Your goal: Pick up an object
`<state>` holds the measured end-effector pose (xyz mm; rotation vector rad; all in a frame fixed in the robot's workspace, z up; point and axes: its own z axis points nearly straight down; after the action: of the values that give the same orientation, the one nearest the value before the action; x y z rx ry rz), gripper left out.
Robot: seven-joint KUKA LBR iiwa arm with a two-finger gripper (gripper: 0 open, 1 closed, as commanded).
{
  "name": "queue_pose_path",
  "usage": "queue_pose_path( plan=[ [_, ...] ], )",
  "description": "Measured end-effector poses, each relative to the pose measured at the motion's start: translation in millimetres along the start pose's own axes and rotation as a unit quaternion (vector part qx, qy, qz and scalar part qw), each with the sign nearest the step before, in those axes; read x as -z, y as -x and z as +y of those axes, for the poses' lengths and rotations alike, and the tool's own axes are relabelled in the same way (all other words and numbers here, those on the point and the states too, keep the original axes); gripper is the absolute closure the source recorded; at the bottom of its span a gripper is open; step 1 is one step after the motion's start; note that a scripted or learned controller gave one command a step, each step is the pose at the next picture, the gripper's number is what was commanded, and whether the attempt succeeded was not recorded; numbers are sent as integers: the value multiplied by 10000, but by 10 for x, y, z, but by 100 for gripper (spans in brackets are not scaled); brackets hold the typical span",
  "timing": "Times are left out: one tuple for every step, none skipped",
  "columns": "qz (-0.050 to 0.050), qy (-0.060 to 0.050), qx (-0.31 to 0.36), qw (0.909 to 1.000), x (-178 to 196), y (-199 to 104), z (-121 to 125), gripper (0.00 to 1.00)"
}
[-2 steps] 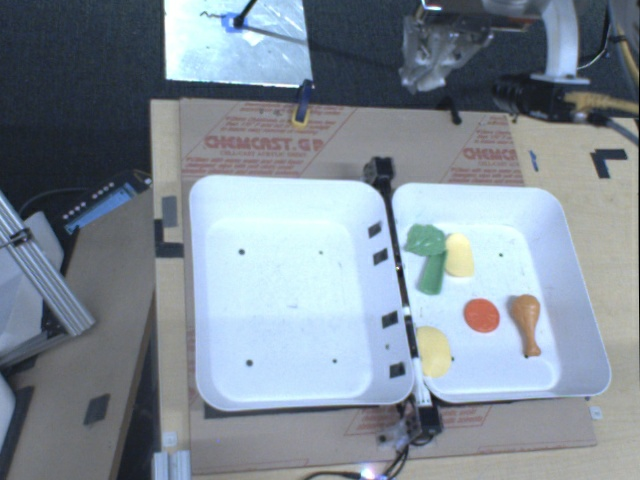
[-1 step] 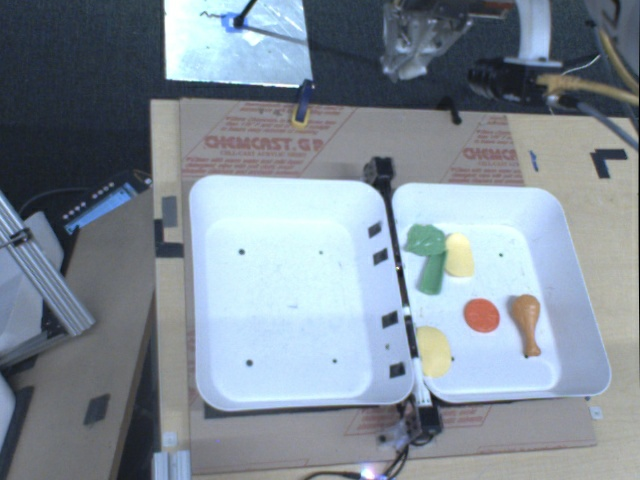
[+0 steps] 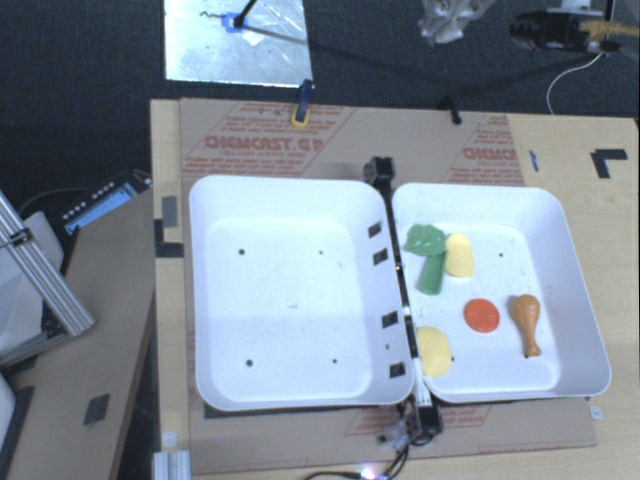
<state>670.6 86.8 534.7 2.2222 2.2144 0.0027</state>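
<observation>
The right bin holds several small toys. A green piece lies near its left wall, touching a pale yellow piece. Nearer the front lie a red-orange disc, a brown drumstick and a yellow lump by the divider. My gripper hangs high at the top of the view, beyond the bench's far edge and well away from the bins. It looks blurred and nothing shows in it.
The left bin sits beside the right one on a brown cardboard sheet. A shiny metal plate lies on the floor at the back left. An aluminium frame stands at the left edge.
</observation>
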Motion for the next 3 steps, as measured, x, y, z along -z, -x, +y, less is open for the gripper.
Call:
queue_pose_path(
  plan=[
    [4, -14, 6, 10000, -89, 470, -20, 100],
    [23, -7, 56, 10000, 29, 187, -839, 100],
    [-2, 4, 2, 10000, -13, 742, -90, 100]
  ],
)
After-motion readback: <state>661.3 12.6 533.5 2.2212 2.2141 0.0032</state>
